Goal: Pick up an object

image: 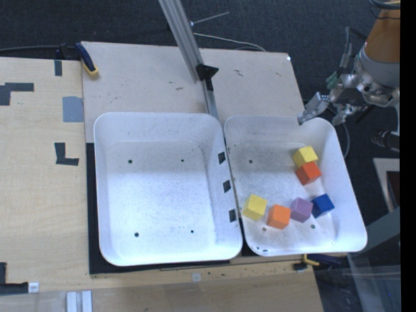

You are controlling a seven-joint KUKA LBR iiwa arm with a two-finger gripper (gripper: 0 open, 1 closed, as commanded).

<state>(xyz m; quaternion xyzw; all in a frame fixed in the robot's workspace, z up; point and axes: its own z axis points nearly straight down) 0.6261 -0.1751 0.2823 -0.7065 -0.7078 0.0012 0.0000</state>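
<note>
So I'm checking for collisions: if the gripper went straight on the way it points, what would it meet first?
Probably the right bin's far rim, just ahead of the gripper; height is unclear, so it may pass over toward the yellow cube.

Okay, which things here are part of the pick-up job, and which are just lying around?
Part of the job:
gripper, above the right bin's far corner
right bin
yellow cube
red cube
second yellow cube
orange cube
purple cube
blue cube

Just lying about:
left bin
blue-and-yellow clamp
metal rail
</note>
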